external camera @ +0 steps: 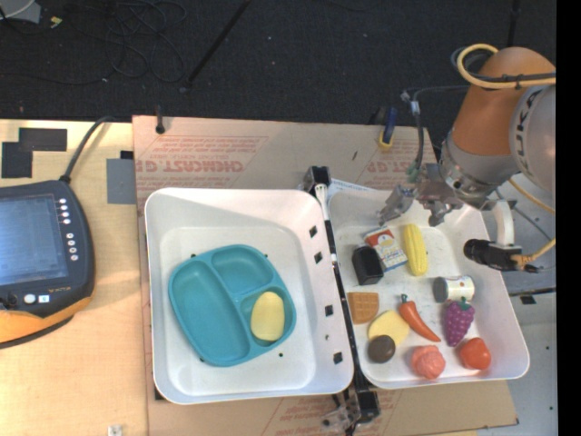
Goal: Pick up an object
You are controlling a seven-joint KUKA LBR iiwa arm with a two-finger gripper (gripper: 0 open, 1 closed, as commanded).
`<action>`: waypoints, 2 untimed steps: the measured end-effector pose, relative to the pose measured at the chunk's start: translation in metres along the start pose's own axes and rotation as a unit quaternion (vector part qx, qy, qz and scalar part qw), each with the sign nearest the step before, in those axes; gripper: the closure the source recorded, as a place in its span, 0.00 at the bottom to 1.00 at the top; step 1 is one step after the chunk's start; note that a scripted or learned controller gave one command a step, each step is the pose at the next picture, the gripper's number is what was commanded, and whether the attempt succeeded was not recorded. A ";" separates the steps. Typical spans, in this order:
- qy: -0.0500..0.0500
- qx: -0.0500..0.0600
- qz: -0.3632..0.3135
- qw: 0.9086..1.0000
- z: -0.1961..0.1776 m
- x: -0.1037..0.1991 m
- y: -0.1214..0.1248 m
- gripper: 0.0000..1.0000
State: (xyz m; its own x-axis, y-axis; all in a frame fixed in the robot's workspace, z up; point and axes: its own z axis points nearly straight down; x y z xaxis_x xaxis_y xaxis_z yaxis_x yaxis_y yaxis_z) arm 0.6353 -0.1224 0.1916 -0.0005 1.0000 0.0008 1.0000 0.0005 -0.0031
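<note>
I am looking down on two white bins sitting side by side on the bench, and I am counting from the near edge outward. In the right bin [517, 339], nearest me, one red tomato [475, 353], one pinkish-red strawberry-like fruit [428, 362] and one dark brown round piece [381, 349] are lying along the front wall. Just behind them one yellow pear-shaped piece [388, 324] is touching the brown one, one orange carrot [417, 319] is lying at a slant, and one purple grape bunch [458, 321] is sitting beside it. One brown cracker square [363, 306] is resting by the dividing wall. Further back I am seeing one small can [453, 289], one black block [367, 264], one small printed box [387, 248] and one yellow corn cob [415, 249], the cob lying lengthwise just beside the box.

In the left bin [172, 216], one teal divided plate [218, 302] is holding one pale yellow lemon [268, 316] in its near right compartment.

At the far end of the right bin, the gripper [418, 204] is hanging above the back wall, beyond the corn cob, its jaws spread apart and grasping nothing.

On the bench at far left, one control tablet [36, 248] is lying.
</note>
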 end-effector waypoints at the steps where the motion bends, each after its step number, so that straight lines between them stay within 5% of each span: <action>1: -0.004 -0.004 -0.001 1.000 0.105 0.019 0.001 0.00; 2: -0.003 -0.008 0.001 1.000 0.098 0.039 -0.029 0.00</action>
State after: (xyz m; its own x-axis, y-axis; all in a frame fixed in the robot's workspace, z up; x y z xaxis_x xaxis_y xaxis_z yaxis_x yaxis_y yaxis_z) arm 0.6060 -0.0835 0.0932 0.0013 1.0000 -0.0054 0.9999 -0.0012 0.0132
